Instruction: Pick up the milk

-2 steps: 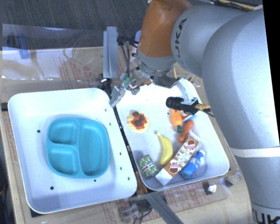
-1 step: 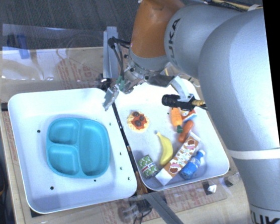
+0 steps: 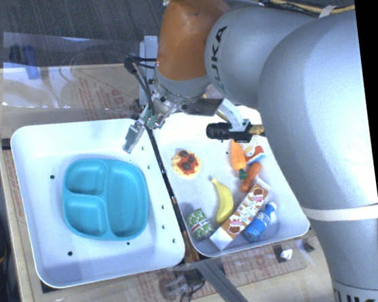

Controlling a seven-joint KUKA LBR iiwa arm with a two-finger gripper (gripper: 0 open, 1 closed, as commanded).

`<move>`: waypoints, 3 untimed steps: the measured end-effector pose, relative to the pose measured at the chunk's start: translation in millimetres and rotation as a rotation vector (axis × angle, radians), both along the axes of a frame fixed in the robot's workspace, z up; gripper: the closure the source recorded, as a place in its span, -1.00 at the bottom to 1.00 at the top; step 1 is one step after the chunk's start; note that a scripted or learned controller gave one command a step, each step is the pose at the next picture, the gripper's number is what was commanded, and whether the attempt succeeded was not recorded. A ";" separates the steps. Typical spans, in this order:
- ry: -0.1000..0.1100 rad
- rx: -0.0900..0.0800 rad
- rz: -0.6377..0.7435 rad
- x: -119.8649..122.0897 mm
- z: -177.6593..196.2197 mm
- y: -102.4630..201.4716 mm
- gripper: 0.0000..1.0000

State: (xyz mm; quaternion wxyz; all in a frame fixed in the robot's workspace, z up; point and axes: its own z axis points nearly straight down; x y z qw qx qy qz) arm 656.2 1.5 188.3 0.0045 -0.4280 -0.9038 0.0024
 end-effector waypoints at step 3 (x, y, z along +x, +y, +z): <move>-0.002 0.005 0.690 -8.4 0.7 76.9 -1.00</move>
